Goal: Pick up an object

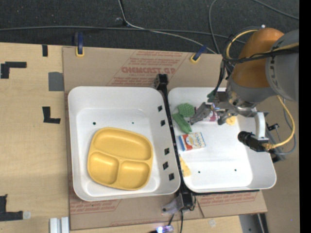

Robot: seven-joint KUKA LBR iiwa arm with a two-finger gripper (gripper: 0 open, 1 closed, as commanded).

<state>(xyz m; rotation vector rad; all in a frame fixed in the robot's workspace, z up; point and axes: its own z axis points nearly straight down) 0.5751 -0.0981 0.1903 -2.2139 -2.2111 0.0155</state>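
Two white bins sit side by side: the left bin point(80, 106) holds one yellow divided tray point(120, 158), the right bin point(257, 174) one green leafy toy point(183, 115), one small blue-and-white carton point(192, 141) and a yellow scrap point(185, 169) half hidden at the divider. Something pink point(212, 116) is mostly covered by the gripper point(212, 114). The arm point(257, 67) reaches in from the right, its wrist bent low over the right bin's far end beside the green toy; whether the claw is wide or narrow I cannot tell.

Two white bins side by side on cardboard sheet point(141, 67): left bin point(77, 101), right bin point(262, 178). Black divider point(167, 130) between them. Blue clamp point(79, 42) at 11 o'clock, black cables point(126, 21) at 12 o'clock.
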